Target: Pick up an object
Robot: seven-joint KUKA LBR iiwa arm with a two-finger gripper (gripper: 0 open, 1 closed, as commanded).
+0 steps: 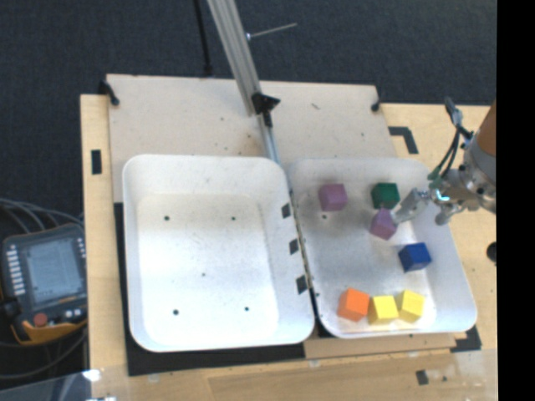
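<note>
Hand (426, 208) spread, gripping nothing, hovers just right of lower purple block (383, 224). Risk: green block (385, 195) just above purple block; descending finger may clip it, knocking purple block aside.

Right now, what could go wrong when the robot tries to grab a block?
1. The gripper hangs above the right bin with nothing between its fingers, beside the purple block. It might just nudge that block away.
2. The green block and blue block lie near, so one could get bumped.
3. The orange block and two yellow blocks sit tightly together, hard to pick singly.
</note>
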